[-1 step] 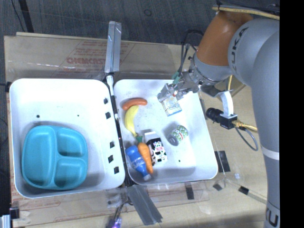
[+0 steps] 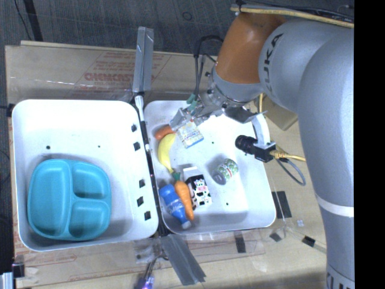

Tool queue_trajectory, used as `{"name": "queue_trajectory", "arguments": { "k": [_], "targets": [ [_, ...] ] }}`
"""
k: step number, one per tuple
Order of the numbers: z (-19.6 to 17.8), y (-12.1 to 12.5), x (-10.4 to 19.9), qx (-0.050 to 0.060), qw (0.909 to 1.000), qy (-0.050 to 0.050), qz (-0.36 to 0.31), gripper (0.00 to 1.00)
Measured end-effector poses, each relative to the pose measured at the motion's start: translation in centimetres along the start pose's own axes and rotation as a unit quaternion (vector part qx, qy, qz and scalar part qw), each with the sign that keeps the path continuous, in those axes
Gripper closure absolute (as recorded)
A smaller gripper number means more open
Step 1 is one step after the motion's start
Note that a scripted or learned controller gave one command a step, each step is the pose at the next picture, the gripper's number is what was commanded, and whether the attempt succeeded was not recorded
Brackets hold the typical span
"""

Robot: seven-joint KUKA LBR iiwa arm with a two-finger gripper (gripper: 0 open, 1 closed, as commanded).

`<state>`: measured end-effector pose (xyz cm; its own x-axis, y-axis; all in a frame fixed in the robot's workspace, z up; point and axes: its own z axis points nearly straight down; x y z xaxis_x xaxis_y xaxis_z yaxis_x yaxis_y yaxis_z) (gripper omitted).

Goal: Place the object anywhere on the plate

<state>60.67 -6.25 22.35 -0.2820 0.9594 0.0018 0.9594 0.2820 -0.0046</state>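
Floor (image 2: 90, 11): dark grey, finely ribbed, visible along the upper edge. Bench top (image 2: 72, 71): light brown board carrying faint red printed lettering. Grey tape strips (image 2: 143, 59) run over the joint between the two bins; further strips (image 2: 183, 264) lie at the lower edge. Lighting: even and diffuse, producing soft shadows

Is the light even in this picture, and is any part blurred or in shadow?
Camera view: light is fairly even; the white bins look bright, with soft shadow beside the blue plate. The arm, close to the lens, looks large and a little soft; the gripper is small and unclear.
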Motion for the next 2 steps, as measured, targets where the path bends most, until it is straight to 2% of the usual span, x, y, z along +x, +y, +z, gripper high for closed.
{"name": "queue_trajectory", "arguments": {
  "k": [1, 2],
  "targets": [
    [3.3, 1.8, 6.5, 0.0, 1.0, -0.001, 0.007, 1.0],
    [-0.8, -0.6, 14.1, 0.0, 0.9963, 0.0, -0.086, 1.0]
  ]
}}
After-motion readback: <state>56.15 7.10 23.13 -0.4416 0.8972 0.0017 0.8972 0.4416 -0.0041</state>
